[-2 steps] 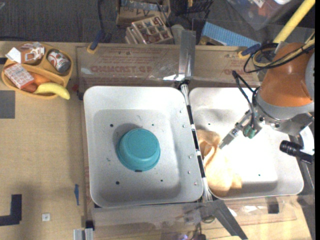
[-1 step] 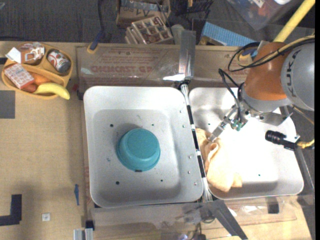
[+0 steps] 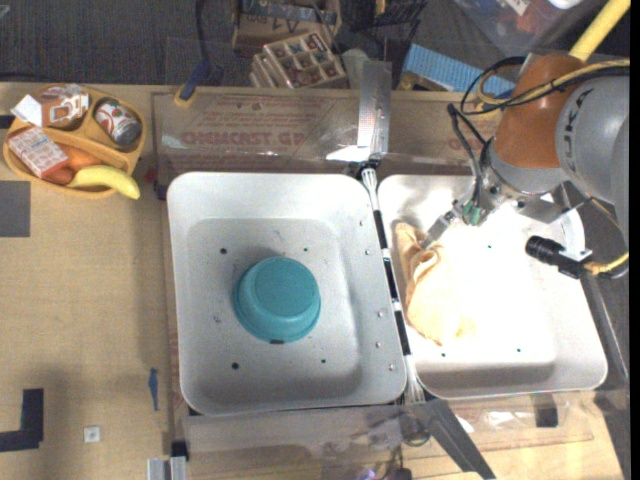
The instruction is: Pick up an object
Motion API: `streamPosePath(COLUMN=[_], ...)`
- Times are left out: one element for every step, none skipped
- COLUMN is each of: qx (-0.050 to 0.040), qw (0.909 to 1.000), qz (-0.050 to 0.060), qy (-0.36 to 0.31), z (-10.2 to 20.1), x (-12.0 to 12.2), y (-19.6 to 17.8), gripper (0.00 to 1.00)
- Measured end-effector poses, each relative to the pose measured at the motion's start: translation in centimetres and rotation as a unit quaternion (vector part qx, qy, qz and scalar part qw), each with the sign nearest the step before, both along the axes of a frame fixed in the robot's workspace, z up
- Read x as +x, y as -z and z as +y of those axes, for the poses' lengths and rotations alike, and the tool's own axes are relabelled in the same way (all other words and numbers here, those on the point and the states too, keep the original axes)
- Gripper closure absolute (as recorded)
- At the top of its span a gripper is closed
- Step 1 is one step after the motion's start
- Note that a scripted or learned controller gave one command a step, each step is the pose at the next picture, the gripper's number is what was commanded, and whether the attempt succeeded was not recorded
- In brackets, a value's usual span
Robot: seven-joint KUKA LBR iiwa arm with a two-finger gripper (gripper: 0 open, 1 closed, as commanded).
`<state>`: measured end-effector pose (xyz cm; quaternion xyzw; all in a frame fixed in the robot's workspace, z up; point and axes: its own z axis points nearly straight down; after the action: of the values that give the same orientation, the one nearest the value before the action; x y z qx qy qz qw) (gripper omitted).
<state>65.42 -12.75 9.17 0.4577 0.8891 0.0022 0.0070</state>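
A teal bowl (image 3: 278, 299) lies upside down in the middle of the left bin (image 3: 200, 218). A pale yellow cloth (image 3: 432, 293) is crumpled along the left side of the right bin (image 3: 540, 358). The grey arm with its orange band (image 3: 530, 118) reaches in from the upper right. My gripper (image 3: 440, 230) hangs low over the back left part of the right bin, right beside the cloth's upper end. I see nothing held in it.
A yellow tray (image 3: 60, 153) with a banana and food packets sits on the bench at the far left. A black plug (image 3: 545, 249) on the arm hangs over the right bin's right side. A taped cardboard strip (image 3: 260, 133) runs behind the bins.
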Motion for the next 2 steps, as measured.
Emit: streamPosePath(qx=[0.0012,0.0021], qw=[0.9967,0.9917], qz=[0.005,0.006], qy=[0.081,0.129], z=[4.4,2.9], x=[-2.5,-5.1], y=[-9.4,-3.1], gripper=[0.0,0.0])
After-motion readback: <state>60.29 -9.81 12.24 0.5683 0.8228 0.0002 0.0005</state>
